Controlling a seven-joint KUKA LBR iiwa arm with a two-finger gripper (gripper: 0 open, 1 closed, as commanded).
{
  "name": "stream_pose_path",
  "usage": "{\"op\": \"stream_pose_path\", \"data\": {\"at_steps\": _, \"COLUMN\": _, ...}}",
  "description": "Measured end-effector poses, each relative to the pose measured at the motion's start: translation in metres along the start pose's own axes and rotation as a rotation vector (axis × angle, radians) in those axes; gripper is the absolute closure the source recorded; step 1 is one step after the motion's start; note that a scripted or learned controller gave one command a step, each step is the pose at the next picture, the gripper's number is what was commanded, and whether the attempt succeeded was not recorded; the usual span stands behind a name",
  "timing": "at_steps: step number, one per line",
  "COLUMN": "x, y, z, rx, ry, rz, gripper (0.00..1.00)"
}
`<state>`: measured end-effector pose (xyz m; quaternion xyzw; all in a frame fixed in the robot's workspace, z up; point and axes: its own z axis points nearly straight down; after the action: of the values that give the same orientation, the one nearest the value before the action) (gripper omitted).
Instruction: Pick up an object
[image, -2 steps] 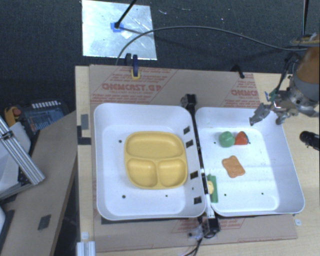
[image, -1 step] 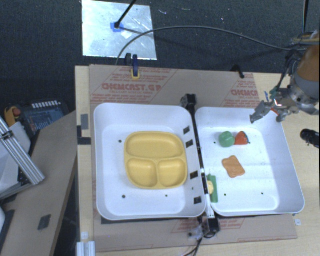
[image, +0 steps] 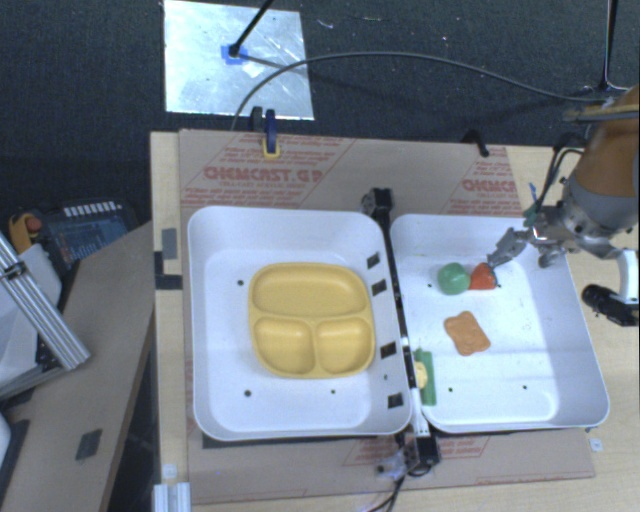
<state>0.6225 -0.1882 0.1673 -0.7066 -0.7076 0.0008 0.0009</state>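
Objects lie in bins (image: 560, 400) over a board (image: 262, 172) printed "CHEMCAST".

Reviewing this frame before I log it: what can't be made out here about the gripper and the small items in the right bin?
- Gripper: finger state unreadable; too small and blurred above the red object.
- Red object and green object: too small to tell if they touch.
- Arm: cut off by the right edge.
- Green-and-yellow piece: partly hidden at the divider between the bins.
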Motion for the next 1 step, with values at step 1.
{"op": "stream_pose_path", "data": {"at_steps": 1, "x": 0.0023, "y": -0.0050, "z": 0.0431, "rx": -0.001, "ry": 0.000, "rz": 0.000, "gripper": 0.00}}
